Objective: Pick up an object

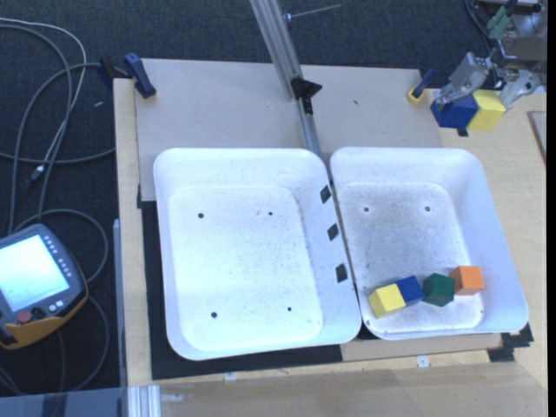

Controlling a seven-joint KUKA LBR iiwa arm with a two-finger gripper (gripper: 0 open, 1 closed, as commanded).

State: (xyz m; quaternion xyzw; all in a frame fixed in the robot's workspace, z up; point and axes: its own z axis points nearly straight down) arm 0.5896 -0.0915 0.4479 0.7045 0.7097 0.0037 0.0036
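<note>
Two white bins [252, 168] sit side by side. Loose blocks in the right bin: one yellow-and-blue block [395, 296], one green block [439, 289], one orange block [469, 279].

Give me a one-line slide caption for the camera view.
Gripper holds a blue-and-yellow block above the bench; four blocks sit in the right bin.

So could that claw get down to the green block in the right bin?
Probably yes. The green block lies uncovered, but the orange block and blue block crowd its sides. The claw already holds a blue-and-yellow block.
</note>
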